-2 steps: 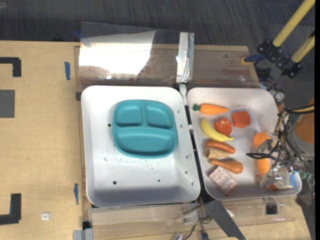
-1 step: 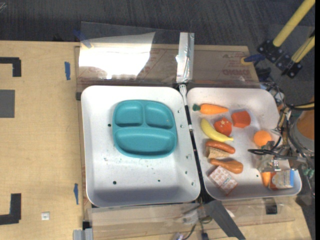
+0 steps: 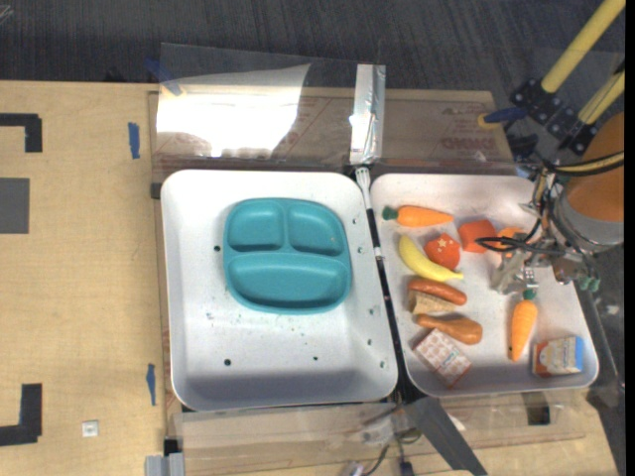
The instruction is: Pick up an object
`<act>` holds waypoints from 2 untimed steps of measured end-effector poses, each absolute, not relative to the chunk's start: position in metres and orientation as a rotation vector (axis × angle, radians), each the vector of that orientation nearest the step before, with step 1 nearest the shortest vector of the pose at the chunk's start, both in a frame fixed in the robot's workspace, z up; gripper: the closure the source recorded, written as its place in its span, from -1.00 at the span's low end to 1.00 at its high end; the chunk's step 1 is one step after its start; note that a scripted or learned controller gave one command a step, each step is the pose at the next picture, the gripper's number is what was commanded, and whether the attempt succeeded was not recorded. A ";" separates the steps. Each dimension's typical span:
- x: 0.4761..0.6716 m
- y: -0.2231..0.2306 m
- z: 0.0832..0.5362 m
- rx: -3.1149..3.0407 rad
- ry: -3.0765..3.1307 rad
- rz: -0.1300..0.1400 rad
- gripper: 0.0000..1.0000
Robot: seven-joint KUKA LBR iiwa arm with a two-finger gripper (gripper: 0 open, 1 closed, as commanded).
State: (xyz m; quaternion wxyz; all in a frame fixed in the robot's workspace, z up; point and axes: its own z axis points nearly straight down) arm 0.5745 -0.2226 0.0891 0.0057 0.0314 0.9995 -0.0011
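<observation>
Progress: nothing lifted yet; the grasp is left to do.
Tool (image 3: 516,271): right of frame, low over the right bin (image 3: 585,365); whether its grip is open or closed, I cannot tell.
Nearest object: small carrot (image 3: 522,327), smooth, tapered plastic, just below the tool.
Left bin (image 3: 189,266): holds a teal divided plate (image 3: 288,254), glossy and rounded.

A dark grey carpeted floor (image 3: 298,8) ran along the top of the view. Below it lay the pale tan wooden counter (image 3: 74,266), marked with black tape corners (image 3: 28,132) and small strips of blue tape (image 3: 133,139). A clear plastic sheet (image 3: 233,107) at the counter's far edge caught a bright glare, beside an upright strip of silver tape (image 3: 367,112).
</observation>
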 end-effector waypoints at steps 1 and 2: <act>0.574 -0.223 0.088 0.099 3.132 -0.002 -1.00; 0.540 -0.223 0.089 -0.077 3.131 -0.003 -1.00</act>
